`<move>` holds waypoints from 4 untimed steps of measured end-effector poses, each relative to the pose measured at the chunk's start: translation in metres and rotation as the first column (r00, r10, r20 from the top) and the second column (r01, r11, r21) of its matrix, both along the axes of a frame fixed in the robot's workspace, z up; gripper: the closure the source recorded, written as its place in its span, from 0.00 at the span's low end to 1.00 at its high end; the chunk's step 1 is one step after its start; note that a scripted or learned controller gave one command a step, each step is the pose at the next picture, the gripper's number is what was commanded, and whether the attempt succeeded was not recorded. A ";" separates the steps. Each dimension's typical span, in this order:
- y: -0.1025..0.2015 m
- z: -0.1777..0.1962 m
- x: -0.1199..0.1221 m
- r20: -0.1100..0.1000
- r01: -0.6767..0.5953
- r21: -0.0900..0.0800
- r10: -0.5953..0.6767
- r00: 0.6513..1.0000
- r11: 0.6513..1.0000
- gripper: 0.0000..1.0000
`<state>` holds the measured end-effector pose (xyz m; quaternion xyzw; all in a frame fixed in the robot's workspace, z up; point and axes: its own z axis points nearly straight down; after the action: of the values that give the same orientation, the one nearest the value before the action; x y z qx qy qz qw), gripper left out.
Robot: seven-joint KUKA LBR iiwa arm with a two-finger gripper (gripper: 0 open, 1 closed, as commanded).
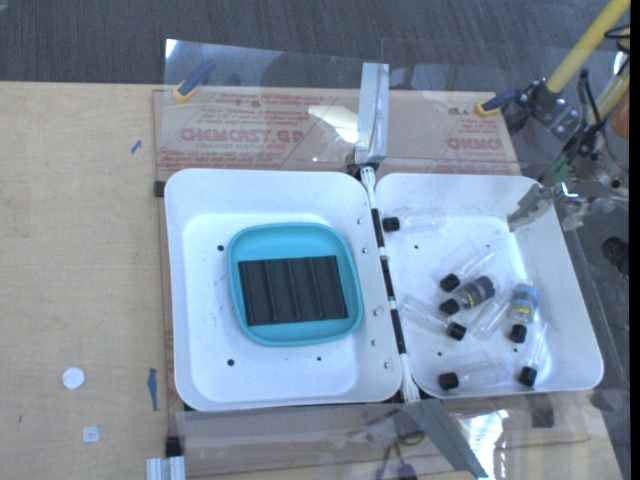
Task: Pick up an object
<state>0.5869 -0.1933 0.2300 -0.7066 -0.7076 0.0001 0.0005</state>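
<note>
Target vials [480,298]: I see a loose scatter of clear tubes with black caps in the right bin [570,268], mostly in its middle and near corner.
Grey-capped vial [477,290]: it sits in the middle of the scatter, long axis running diagonally, darker end toward the upper right.
Blue-tipped vial [522,298]: it lies just right of that one, tilted, pale blue end up and away from me.
Lone cap [390,225]: a black cap rests by the divider, well apart from the others.
Long axes overall: they point many ways; I cannot pick one shared direction.
Gripper [527,211]: I see it at the right bin's far right rim, a grey tip slanting down-left, touching no vial that I can make out.
Finger state: I cannot tell how far apart they stand; the tip is too small and blurred.
Left bin [200,268]: it holds a teal tray [293,283] with dark ribbed slots.
</note>
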 end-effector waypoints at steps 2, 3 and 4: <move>-0.022 -0.126 -0.049 0.001 -0.124 0.011 0.124 0.992 0.992 0.00; -0.021 -0.140 -0.028 0.007 -0.177 0.012 0.177 0.984 0.984 0.00; 0.011 -0.090 0.007 0.004 -0.205 -0.002 0.205 0.979 0.979 0.00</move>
<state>0.5936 -0.1820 0.1404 -0.6298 -0.7767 -0.0005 -0.0016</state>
